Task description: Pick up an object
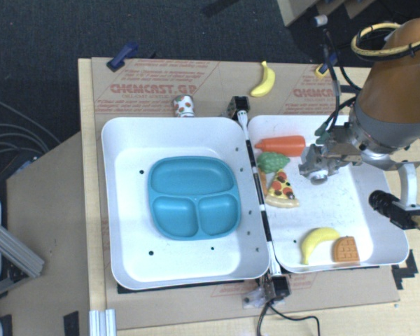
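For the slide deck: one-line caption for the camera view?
KUKA gripper hovers in the right bin beside carrot, pizza slice and banana; blue tray sits in the left bin.

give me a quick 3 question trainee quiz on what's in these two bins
1. True or false: the blue three-compartment plastic tray lies in the left white bin.
2. Which toy lies nearest the front edge of the right white bin? A) orange plastic carrot B) brown toy waffle C) toy pizza slice
3. Fill in: the small yellow toy banana outside the bins rests on the ____ bench board.

Key: 1 true; 2 B; 3 cardboard-coloured
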Available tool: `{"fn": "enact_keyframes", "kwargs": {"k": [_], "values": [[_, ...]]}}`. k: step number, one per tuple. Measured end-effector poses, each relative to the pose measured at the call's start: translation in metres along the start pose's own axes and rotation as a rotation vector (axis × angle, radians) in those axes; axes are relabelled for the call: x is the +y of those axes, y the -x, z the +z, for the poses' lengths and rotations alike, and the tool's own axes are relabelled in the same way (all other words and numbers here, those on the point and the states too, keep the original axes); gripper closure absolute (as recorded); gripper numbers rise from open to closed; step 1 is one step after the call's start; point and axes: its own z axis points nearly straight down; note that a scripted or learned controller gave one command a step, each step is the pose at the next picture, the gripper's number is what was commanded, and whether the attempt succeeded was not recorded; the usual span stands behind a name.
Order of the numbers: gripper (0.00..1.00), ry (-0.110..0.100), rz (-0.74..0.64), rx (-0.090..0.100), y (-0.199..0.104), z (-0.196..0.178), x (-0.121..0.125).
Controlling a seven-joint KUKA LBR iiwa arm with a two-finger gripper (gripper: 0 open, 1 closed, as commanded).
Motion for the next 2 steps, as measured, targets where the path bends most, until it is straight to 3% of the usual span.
{"fn": "enact_keyframes", "kwargs": {"k": [1,2], "values": [[1.00,0.001,0.001,-0.001,0.029,0.004,0.009],[1.00,-0.004,0.002,0.002,0.027,-0.004,-0.021]]}}
